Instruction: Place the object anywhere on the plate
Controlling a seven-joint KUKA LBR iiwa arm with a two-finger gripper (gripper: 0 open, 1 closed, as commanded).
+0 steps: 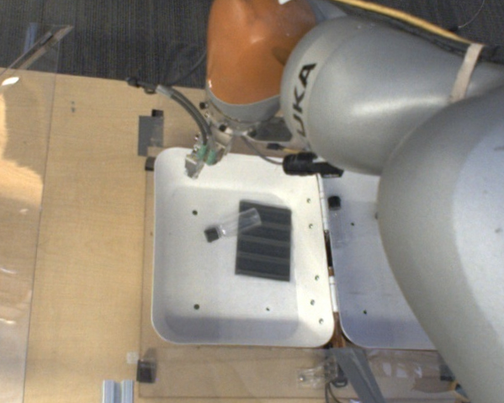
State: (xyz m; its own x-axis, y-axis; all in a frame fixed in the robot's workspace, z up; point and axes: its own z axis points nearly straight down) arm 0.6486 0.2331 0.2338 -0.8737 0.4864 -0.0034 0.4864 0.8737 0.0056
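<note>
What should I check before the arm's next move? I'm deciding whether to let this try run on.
1. Dark ribbed plate lies flat in the left bin: ok.
2. Clear tube with a dark cap is fully on the plate: not ok, one end overlaps its top left corner while the capped end rests on the bin floor.
3. Gripper holds the tube: not ok, it sits at the bin's top edge, apart.
4. Fingers open: cannot tell.

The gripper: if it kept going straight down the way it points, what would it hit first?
Probably the left bin's far-left corner, where the gripper hangs. The clear tube and dark plate lie nearer the middle, off that line. Height is hard to judge here.
</note>
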